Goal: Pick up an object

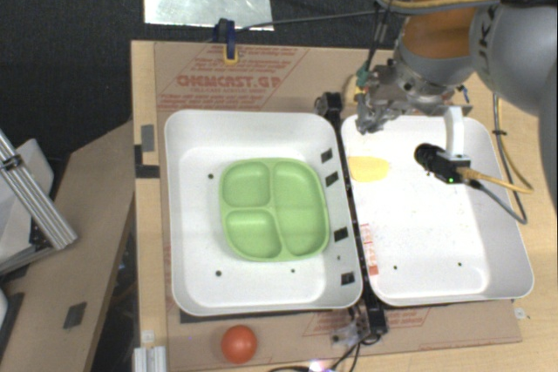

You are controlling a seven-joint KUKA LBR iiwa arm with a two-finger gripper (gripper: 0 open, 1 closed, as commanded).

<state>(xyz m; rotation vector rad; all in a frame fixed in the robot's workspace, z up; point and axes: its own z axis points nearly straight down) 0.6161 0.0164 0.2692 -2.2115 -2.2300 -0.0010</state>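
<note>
In the camera view, we take the green plate (272, 209) as our landmark. It lies flat in the middle of the left bin (190, 187), a four-part dish with raised rims.

Just to the right of the plate, across the two bin walls, a small yellow piece (368, 168) lies on the floor of the right bin (436, 274), near that bin's far left corner. The gripper (370, 119) hangs up and to the right of the plate, just beyond the yellow piece and close above it. We cannot tell from here whether the gripper is wide or narrow, and we see nothing held in it.

We judge the yellow piece to be the thing in hand, since it lies nearest the gripper. It looks low and flat, an oval lying on its side, and we cannot tell what it is. We expect it to be light and perhaps soft, with little height to catch. We would come straight down and close across its short width, low against the bin floor. A high grasp would likely slide off the top.

The plate looks stiff, light and smooth. One of its rims or ridges would be the place to pinch it.

Below the plate, outside both bins, an orange ball (239, 343) sits on the bench.
</note>
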